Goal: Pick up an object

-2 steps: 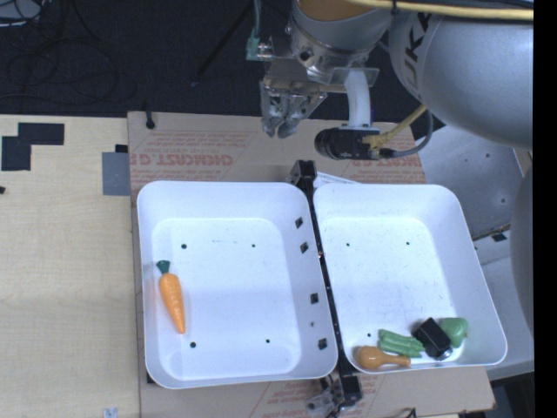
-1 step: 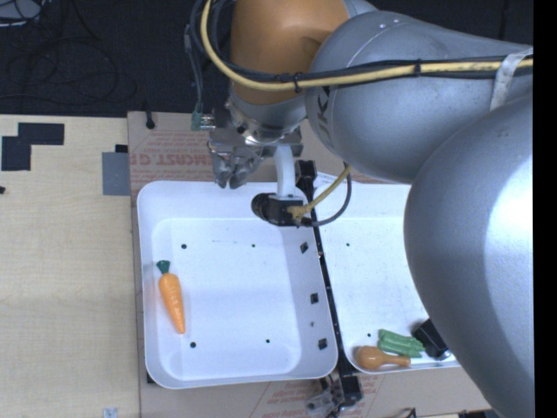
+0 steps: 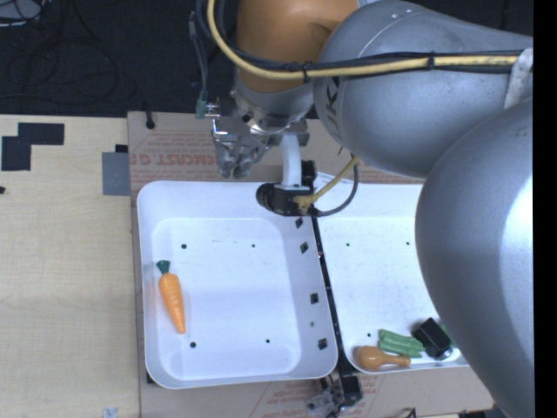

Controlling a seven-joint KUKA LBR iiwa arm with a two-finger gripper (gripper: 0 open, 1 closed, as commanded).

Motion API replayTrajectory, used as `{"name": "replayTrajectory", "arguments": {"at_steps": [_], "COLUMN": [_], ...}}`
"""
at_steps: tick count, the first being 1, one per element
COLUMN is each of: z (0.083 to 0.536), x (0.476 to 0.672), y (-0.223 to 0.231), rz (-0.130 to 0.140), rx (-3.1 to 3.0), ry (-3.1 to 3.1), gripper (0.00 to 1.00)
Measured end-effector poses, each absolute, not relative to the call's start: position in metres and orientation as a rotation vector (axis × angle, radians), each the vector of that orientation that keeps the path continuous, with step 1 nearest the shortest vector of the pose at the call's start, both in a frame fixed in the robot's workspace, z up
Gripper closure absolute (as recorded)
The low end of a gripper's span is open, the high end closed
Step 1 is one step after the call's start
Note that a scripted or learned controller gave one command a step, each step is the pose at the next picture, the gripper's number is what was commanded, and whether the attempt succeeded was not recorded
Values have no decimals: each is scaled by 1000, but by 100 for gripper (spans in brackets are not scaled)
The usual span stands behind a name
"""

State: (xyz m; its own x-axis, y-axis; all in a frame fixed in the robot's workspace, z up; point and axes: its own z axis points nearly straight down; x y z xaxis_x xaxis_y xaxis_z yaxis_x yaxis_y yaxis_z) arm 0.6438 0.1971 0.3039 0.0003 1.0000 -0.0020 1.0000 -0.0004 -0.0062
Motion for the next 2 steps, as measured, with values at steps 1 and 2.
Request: {"name": "replayTrajectory", "arguments": {"at_steps": [1,2], "z": [308,244], "x": [644,623], "y": [245,176], "rz": [1,17], "rx": [-2215,-2223], "ry": [-2226,-2213], "gripper": [100,100]}}
